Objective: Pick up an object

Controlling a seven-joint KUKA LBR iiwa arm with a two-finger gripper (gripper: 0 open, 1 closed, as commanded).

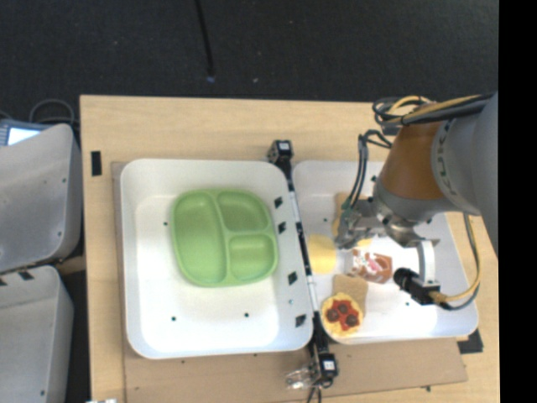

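The right bin [449, 321] holds several small items. A yellow block [320, 254] lies by its left wall, with a red and white packet [372, 264] just to the right. In front of them sit a tan slice [349, 287] and a round yellow tart with red berries [341, 313]. My gripper [354, 230] hangs low over the bin, right above the gap between the yellow block and the packet. Behind it a tan piece [342, 203] is partly hidden. The grey arm with its orange band [411, 162] comes in from the right.
A green divided plate [225, 236] lies in the left bin [151, 326]. A black ridge with clips [295, 242] separates the two bins. Cables and a black fitting [415, 285] hang off the wrist over the right bin's right half.
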